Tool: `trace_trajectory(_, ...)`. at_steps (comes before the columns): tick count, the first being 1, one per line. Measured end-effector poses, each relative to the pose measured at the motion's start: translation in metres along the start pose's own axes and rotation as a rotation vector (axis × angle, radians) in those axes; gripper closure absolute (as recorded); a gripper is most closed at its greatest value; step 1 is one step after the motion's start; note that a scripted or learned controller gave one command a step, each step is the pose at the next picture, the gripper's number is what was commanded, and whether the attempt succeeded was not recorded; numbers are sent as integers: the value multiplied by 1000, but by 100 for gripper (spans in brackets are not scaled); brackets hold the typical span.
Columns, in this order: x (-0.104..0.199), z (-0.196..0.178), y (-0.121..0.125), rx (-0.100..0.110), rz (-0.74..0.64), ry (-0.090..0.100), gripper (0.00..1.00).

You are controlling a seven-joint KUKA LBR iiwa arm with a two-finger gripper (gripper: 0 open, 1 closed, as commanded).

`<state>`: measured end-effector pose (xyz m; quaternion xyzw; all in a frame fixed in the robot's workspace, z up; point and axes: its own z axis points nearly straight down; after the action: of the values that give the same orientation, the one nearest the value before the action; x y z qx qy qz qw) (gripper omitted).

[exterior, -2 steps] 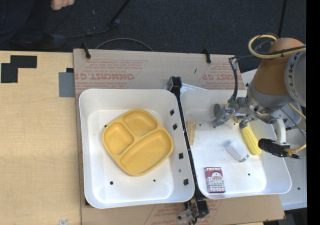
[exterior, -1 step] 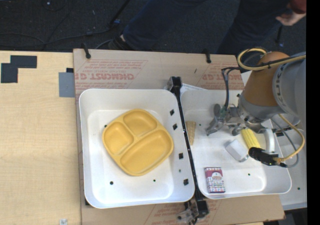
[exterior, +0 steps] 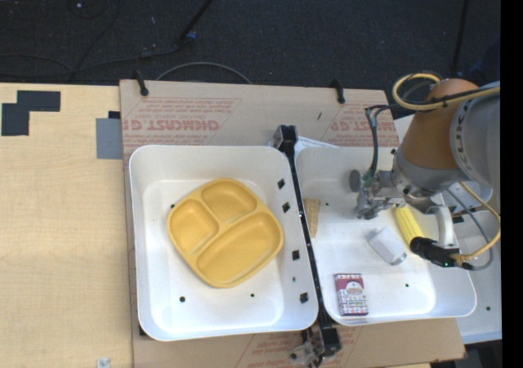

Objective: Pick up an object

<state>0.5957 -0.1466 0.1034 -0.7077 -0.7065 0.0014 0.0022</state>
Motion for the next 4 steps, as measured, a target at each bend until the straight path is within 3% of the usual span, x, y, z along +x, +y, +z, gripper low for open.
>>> trace_trajectory(3,13,-159,7,-8,-4,-2,100)
trace_trajectory(4,69,-150,-10,0,-5,1,100)
